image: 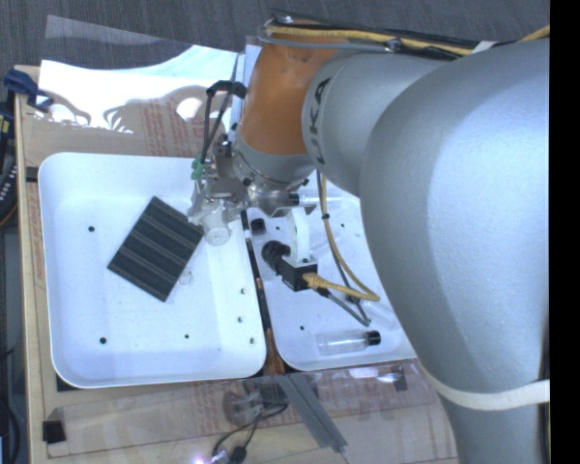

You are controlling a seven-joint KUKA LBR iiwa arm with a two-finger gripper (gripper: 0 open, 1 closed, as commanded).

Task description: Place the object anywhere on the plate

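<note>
A dark ribbed rectangular plate [156,248] lies tilted in the left bin [87,346], near its middle. A small clear tube with a black cap [347,339] lies on its side at the front of the right bin [304,356]. My gripper [214,222] hangs over the right part of the left bin, just off the plate's upper right corner and close to the divide between the bins. The grey arm with its orange band [271,104] covers most of the right bin.
A black fitting with yellow cables [288,267] hangs below the wrist over the right bin. Clamps and tools sit at the bench's left edge [0,162]. A metal bracket [271,399] is at the front between the bins.
</note>
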